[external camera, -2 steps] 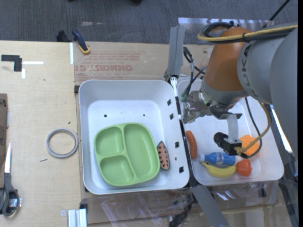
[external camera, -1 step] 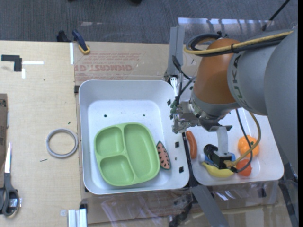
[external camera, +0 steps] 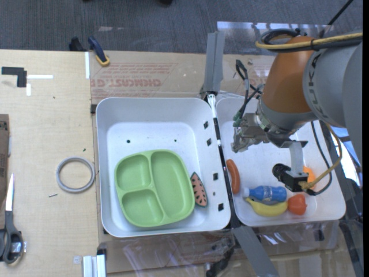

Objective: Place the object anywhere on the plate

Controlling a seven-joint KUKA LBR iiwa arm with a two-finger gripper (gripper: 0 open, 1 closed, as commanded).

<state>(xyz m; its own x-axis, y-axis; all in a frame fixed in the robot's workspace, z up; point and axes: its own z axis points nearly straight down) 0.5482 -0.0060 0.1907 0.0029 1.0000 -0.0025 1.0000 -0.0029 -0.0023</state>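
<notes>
Gripper (external camera: 245, 140) sits over the upper-left part of the right bin (external camera: 331, 209), near the wall the two bins share. Can't tell its state from this angle; nothing visibly held.

Which object is the task's isn't given. Candidates lie in the right bin, all toward the bin's near edge from the gripper:
- red sausage-shaped piece (external camera: 233, 175), closest, just beyond the gripper toward the near edge, hugging the dividing wall. Long axis runs roughly front-to-back along that wall.
- blue bottle (external camera: 267, 194) lying on its side, touching the banana (external camera: 265, 206); both long axes run left-right in view.
- tomato-like red piece (external camera: 297, 204) just right of the banana, orange piece (external camera: 308, 175) partly hidden behind a black fitting on the arm.

Green plate (external camera: 154, 187), three compartments, sits in the left bin (external camera: 109, 172), across the dividing wall and well to the gripper's left in view. Watermelon slice (external camera: 199, 189) lies beside the plate's right rim, off it.

My read: no pick made yet. The sausage piece is the shortest reach, but sits tight against the wall, so finger clearance there is the risk.
</notes>
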